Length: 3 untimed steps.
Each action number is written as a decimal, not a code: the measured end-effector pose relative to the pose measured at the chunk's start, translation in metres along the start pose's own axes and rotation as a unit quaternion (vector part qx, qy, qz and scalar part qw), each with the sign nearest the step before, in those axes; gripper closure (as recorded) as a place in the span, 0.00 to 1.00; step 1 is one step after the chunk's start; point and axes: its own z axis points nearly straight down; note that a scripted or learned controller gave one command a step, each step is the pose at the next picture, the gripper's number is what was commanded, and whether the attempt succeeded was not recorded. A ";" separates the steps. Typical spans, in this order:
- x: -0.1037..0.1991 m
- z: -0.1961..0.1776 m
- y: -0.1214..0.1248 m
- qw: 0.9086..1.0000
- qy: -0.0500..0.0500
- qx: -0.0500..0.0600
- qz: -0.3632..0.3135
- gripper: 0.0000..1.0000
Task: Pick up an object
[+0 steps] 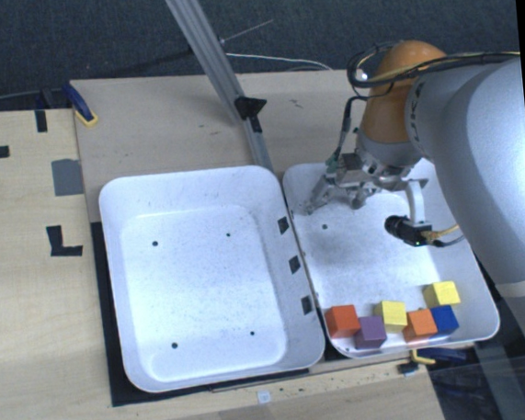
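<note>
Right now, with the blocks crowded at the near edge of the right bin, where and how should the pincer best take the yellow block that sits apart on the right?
Probably come straight down on the yellow block and close on its left and right faces. Those sides look free, while the blue block sits close against its near side.

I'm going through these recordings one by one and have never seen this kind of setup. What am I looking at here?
This is one camera fixed above a bench, looking down at a slant. The big grey shape with the orange band is a robot arm reaching in from the right. Its gripper hangs over the upper part of the right bin; nothing is visibly held. Small blocks lie along that bin's lower edge: two orange, two yellow, one purple, one blue. The left bin sits beside it.
</note>
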 end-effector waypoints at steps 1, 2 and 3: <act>-0.020 -0.005 -0.029 1.000 -0.001 -0.001 0.002 0.00; -0.010 -0.130 0.000 1.000 -0.001 -0.007 0.000 0.00; -0.001 -0.008 0.014 1.000 0.000 0.001 0.000 0.00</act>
